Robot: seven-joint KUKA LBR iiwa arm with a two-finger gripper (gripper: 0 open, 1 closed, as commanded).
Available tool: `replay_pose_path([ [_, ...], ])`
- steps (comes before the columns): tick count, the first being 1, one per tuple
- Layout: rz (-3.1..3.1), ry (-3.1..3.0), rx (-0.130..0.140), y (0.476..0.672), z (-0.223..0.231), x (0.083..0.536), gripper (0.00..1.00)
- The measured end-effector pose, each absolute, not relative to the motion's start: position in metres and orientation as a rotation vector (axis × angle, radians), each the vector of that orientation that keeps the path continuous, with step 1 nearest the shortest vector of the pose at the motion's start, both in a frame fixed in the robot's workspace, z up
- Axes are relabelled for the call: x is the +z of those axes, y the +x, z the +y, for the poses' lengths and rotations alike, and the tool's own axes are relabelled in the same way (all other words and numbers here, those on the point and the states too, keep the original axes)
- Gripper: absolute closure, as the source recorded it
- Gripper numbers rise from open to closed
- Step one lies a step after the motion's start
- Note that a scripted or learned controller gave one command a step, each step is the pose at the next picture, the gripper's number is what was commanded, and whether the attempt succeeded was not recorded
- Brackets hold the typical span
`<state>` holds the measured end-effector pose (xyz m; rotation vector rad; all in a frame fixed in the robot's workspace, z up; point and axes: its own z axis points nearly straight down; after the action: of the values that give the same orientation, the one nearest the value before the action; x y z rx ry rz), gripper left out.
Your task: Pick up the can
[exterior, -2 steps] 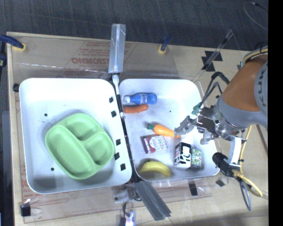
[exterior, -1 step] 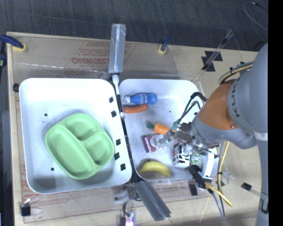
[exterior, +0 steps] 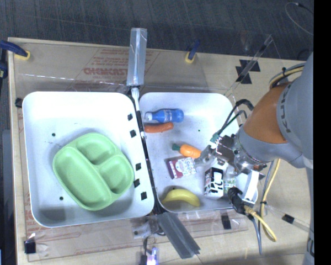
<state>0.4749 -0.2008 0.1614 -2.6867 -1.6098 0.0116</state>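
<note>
Can (exterior: 214,181): black-and-white, lying in right bin (exterior: 201,101) near its lower right corner, beside banana (exterior: 181,197). Likely light, stiff, thin-walled, smooth, prone to roll; best gripped across the round body mid-length. Tool (exterior: 227,173): directly over the can, opening impossible to tell.

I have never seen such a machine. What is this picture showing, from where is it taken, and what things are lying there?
One camera looks down at a slant on a bench with two white bins. The grey and orange shape at the right is a robot arm; its hand hangs over the right bin. There a black and white can sits right by the hand; a grip is not clear. Also there: a blue bottle, a hot dog, a carrot, a dark red packet and a banana. The left bin holds a green divided plate.
</note>
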Motion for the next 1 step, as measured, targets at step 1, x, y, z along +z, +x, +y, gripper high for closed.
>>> replay_pose_path([
  [1,-1.499,-2.77,-0.008,0.479,-0.2006,0.1084,0.0],
])
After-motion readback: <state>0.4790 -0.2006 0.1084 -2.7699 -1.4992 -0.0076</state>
